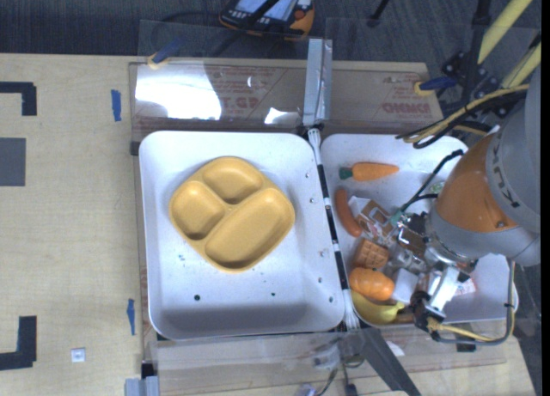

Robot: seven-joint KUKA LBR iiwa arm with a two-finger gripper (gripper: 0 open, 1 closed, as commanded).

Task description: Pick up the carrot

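Low in the right bin (378, 141), the gripper (411, 278) is seen hanging over the pile of toy food, carried by the grey arm (516, 162) with its orange band (468, 201) reaching in from the right. Whether the gripper is apart or together cannot be told: it is lost among cables and wrist hardware. Nothing is seen clamped in it.

Just beside the gripper, on its left, a waffle (373, 253) is lying flat. Below the waffle an orange fruit (371, 283) is seen, touching a banana (375, 310) that is tucked against the bin's near wall. Above the waffle a small packet (375, 216) is lying tilted, and a sausage (347, 212) is set lengthwise along the bin's left wall, just beside the packet.

The carrot (369, 172) is found at the far end of the right bin, lying on its side across the bin, green end toward the divider and tip pointing right. It is well apart from the gripper, with the packet and waffle between them, and is not touched by anything but the bin floor.

The left bin (172, 300) is occupied by a yellow divided plate (232, 212), placed near its middle and turned at an angle. A handheld controller (265, 8) is seen on the floor beyond the bench.
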